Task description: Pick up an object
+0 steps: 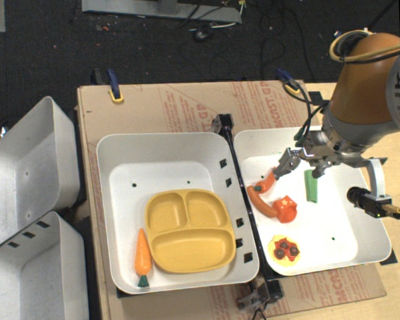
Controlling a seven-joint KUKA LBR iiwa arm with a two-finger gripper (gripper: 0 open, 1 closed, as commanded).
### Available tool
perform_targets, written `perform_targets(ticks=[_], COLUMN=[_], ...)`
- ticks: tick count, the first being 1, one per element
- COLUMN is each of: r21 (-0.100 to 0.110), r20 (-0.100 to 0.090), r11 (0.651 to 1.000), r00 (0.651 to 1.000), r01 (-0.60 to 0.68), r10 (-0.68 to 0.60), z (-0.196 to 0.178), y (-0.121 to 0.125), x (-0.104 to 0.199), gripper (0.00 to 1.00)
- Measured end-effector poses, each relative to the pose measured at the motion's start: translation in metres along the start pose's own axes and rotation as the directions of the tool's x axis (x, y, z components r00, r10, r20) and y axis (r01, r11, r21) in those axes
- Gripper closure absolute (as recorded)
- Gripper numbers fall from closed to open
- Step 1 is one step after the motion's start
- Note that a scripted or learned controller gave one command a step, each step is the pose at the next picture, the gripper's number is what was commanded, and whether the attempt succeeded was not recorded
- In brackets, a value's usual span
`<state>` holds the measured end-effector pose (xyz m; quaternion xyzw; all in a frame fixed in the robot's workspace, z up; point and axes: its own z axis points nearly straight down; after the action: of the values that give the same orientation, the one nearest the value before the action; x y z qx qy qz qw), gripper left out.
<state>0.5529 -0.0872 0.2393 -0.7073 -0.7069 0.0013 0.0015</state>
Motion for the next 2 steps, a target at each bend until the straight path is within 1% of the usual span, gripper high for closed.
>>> perform_targets(ticks=[1, 2], r21=[0.000, 0.001], r20=[0.000, 0.000], r11=[1.000, 1.000], r00=[1.000, 1.000], r01=[-0.001, -0.002], r10=[0.001, 0.002], z=[0.044, 0.099], y=[-0.001, -0.003], x=[0.004, -0.007], gripper=[0.00, 0.00])
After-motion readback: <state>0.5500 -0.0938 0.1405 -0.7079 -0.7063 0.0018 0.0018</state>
